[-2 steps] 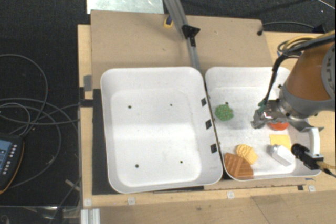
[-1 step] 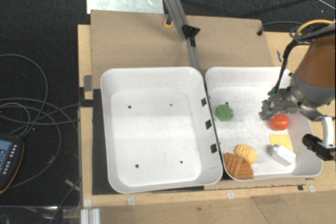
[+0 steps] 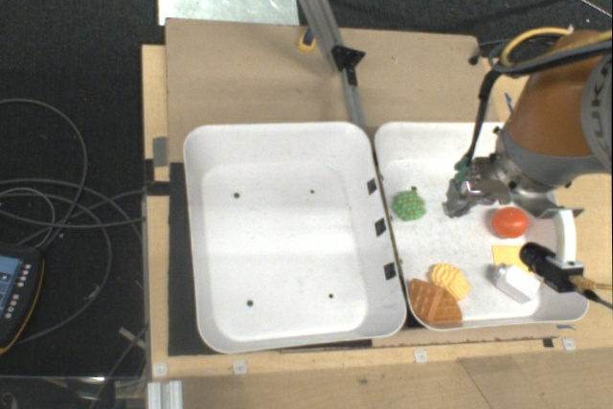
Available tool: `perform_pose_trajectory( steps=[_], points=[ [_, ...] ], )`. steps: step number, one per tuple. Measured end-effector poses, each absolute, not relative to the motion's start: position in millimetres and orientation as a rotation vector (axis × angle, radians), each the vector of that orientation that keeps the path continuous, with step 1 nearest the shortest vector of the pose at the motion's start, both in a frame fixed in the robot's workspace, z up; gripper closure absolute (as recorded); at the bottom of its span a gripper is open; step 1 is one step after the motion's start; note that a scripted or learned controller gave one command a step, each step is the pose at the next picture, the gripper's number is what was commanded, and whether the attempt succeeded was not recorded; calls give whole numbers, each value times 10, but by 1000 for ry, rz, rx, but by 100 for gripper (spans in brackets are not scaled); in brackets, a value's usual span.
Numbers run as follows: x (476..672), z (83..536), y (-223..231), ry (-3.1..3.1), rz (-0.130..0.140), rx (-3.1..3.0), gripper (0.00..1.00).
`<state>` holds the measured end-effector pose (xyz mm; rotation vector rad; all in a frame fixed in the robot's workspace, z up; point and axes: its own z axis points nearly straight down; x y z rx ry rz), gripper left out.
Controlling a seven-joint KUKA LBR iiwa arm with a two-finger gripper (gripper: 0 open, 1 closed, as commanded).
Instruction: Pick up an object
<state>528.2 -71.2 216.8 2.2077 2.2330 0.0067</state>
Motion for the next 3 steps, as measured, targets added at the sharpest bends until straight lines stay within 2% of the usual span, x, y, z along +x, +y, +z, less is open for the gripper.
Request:
perform_pose_trajectory(
  steps=[1, 2, 3],
  points=[
    [5137, 2217, -147, 2236, 4, 2209, 100],
    [5200, 2208, 357, 2235, 5, 2209, 100],
    [5123, 2168, 867, 2235, 3, 2211, 100]
  ],
)
